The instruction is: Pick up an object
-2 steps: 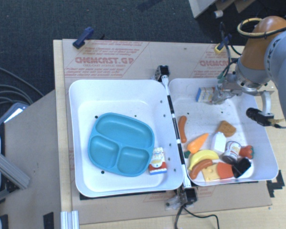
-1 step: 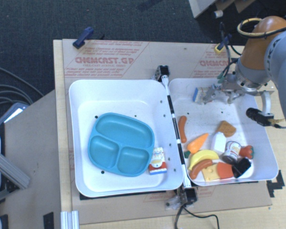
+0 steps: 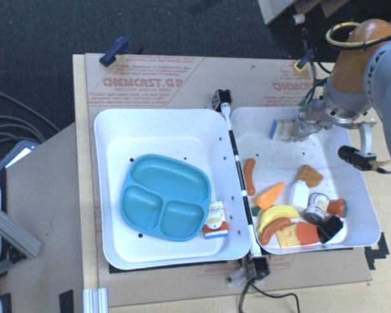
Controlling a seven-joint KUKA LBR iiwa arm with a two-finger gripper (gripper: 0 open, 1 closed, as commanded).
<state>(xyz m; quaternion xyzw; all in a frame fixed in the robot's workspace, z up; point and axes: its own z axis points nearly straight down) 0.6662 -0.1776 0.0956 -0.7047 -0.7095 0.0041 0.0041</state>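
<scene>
Low over the far part of the right bin (image 3: 352, 175), near its far wall: the gripper (image 3: 298, 129), reaching in from the right. Just beside it, to the left, a small blue and white object (image 3: 278, 130), maybe touching the fingertips; impossible to tell if held or only near. Gripper state also not possible to tell, open or closed, since too small and blurred here. Nothing clearly lifted, so probably the pick not yet done. In the near part of the same bin, well apart from the gripper: a sausage (image 3: 249, 175), a carrot (image 3: 271, 195), a banana (image 3: 277, 214), a small can (image 3: 317, 206) and other toy food. In the left bin (image 3: 111, 175): a blue divided plate (image 3: 164, 197) and a little carton (image 3: 216, 219) beside it. Left to do, by judgement: to close on one object and to raise it.
</scene>
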